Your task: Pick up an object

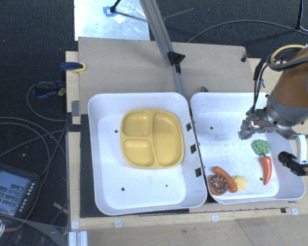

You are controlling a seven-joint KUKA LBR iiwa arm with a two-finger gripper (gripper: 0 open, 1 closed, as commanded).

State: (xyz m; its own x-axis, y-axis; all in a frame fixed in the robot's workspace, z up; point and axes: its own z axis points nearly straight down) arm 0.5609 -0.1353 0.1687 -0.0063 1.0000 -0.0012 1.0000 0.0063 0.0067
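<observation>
The right bin (215, 117) holds several small toy foods. A green broccoli piece (260, 146) lies near its right side, with a red chili pepper (266, 169) just below it. Along the front wall sit an orange-red sausage (225, 177), a brown donut (216, 185) and a small yellow piece (239, 182). My gripper (248, 128) hangs over the right bin's upper right part, just up and left of the broccoli, with nothing visible between its tips. The arm's grey wrist and orange band come in from the right.
The left bin (105, 188) carries a yellow divided plate (152, 138). A grey pole (156, 22) slants across the bench behind the bins. Cables and a pendant (7, 188) lie on the floor at left.
</observation>
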